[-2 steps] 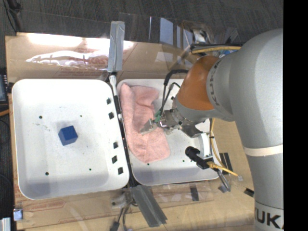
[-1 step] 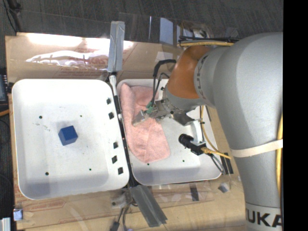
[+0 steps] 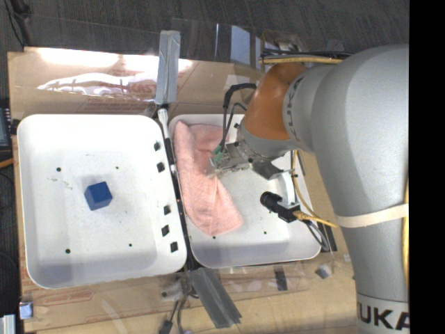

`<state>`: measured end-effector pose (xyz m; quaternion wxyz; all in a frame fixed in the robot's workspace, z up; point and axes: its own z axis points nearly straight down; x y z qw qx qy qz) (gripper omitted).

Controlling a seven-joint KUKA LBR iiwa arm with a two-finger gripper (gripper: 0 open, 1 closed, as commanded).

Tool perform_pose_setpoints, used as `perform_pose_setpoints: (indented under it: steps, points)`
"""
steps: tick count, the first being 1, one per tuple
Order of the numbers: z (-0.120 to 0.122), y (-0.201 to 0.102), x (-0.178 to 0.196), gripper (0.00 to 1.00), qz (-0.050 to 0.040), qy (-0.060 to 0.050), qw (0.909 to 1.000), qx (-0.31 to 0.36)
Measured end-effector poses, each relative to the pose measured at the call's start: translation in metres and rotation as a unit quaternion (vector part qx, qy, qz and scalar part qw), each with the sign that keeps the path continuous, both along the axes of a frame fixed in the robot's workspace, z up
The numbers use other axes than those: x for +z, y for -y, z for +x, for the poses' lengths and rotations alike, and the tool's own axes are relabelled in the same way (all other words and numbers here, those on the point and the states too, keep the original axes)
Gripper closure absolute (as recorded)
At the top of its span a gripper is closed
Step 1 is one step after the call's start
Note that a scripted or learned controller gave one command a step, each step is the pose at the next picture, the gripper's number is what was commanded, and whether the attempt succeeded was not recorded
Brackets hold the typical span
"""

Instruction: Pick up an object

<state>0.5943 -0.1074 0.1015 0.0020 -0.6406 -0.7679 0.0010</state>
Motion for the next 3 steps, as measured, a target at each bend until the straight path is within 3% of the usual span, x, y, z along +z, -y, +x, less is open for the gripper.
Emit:
perform_pose_setpoints:
  steps: [1,2,3]
  points:
    - [0.000,0.000,0.000,0.00,0.0000,0.000,1.0000,0.000]
    - [-0.016,0.017,-0.010,0.00,-0.0001,0.000,1.0000,-0.002]
    - [-0.016,0.016,0.000,1.00,0.0003,-0.001,1.0000,-0.001]
